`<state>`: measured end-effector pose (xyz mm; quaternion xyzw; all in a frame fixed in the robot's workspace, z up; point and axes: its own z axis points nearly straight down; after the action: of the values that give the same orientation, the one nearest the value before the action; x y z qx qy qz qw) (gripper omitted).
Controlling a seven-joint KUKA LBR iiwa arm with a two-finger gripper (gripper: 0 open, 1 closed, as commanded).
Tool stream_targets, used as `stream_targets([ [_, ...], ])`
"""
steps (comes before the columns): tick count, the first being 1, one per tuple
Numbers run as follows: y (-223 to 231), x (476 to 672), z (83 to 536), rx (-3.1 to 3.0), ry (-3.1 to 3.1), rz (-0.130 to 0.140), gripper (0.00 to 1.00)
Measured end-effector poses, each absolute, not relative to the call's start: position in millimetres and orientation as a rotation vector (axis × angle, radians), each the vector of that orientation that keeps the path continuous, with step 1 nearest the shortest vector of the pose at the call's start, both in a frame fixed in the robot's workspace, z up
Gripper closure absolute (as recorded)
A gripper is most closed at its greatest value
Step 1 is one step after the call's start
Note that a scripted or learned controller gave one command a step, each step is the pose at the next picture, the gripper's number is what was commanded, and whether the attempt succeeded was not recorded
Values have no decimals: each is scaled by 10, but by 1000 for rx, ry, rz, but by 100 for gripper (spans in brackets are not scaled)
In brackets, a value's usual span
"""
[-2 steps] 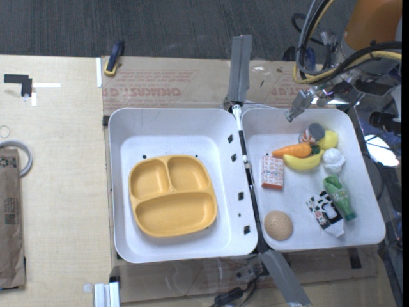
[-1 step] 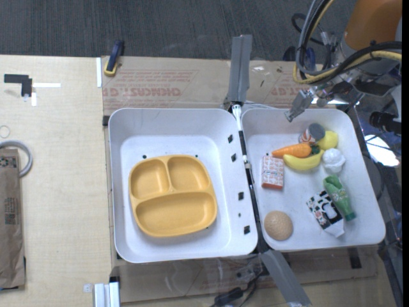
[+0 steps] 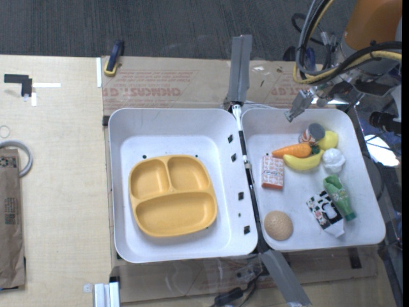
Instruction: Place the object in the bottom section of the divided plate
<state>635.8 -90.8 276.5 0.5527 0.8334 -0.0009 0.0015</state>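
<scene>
A yellow divided plate [image 3: 171, 196] lies in the left bin [image 3: 121, 171], with two small sections at the back and one wide section at the front. Nothing lies in any of its sections. The right bin [image 3: 364, 222] holds several objects: a carrot [image 3: 291, 150], a banana [image 3: 303, 162], a lemon [image 3: 328, 139], a red and white carton [image 3: 273, 172], a round tan ball [image 3: 278, 225], a green bottle [image 3: 340, 197] and a black and white pouch [image 3: 324, 212]. My gripper [image 3: 298, 107] hangs over the right bin's back edge, above the carrot and banana, with nothing seen in it.
A white crumpled item [image 3: 333, 160] and a grey disc [image 3: 316, 133] lie by the lemon. Grey clamps [image 3: 240, 69] stand between the bins. Cables [image 3: 319, 37] loop above the arm. A brown bag [image 3: 10, 216] sits at the far left.
</scene>
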Motion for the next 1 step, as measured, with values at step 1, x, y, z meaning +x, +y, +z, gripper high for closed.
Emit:
stream_targets([
  [1,-908,6358,2765,1735,2616,-3,0],
])
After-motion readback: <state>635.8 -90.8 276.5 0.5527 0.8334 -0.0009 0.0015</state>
